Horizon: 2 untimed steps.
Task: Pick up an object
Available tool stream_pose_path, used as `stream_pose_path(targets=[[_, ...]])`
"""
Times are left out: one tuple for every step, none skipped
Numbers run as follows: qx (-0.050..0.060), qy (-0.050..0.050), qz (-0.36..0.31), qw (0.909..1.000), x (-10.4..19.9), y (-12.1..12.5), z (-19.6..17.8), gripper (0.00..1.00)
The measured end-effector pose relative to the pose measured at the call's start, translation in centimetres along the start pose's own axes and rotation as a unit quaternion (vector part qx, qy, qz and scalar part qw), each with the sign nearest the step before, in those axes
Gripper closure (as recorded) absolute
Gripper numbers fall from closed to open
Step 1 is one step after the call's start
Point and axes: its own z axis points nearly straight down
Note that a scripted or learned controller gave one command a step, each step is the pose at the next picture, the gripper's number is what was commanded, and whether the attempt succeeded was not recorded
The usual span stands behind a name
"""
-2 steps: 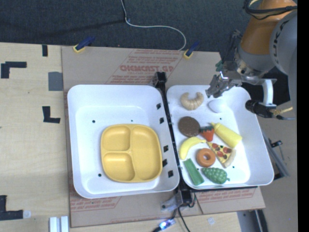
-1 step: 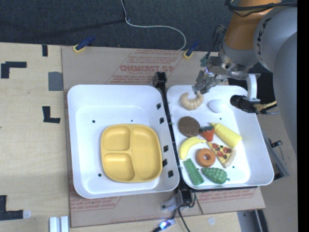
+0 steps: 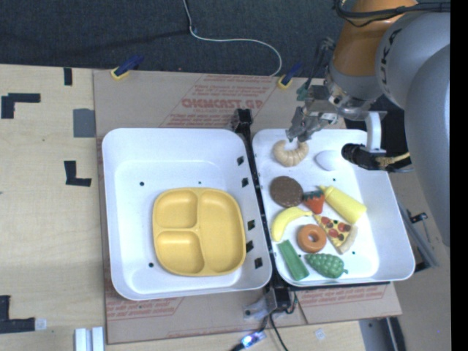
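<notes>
Now my gripper [image 3: 300,134] hangs over the far left corner of the right bin [image 3: 387,218], at the end of my grey arm [image 3: 409,42] with the orange band. Below its tip lies a croissant [image 3: 290,153], pale beige and curved, resting on the bin floor close to the wall that divides the two bins. My fingers point down at it and seem to reach its top edge, but I cannot tell how wide my jaws stand, and I cannot see the croissant between them, so I do not say that I hold it.

Nearer to the camera in the same bin are the other toy foods. A brown round cookie [image 3: 286,191] lies just in front of the croissant. Beside it to the right is a red strawberry [image 3: 315,201], and then a yellow corn-like piece [image 3: 344,202] lying at a slant. A banana [image 3: 289,221] curves below the cookie, touching an orange doughnut [image 3: 312,238]. A pizza slice [image 3: 338,232] lies just right of the doughnut. At the near edge are a green cucumber stick [image 3: 293,259] and a dark green bumpy vegetable [image 3: 326,265]. A small white oval thing [image 3: 327,160] lies right of the croissant.

The left bin [image 3: 131,167] holds a yellow divided plate [image 3: 197,231], with three compartments.
</notes>
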Motion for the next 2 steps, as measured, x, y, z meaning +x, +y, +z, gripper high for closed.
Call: stream_pose_path(targets=[[-0.001, 0.001, 0.000, 1.0000, 0.54, 0.00, -1.77, 1.00], [0.000, 0.000, 0.001, 1.0000, 0.65, -0.31, -1.60, 1.00]])
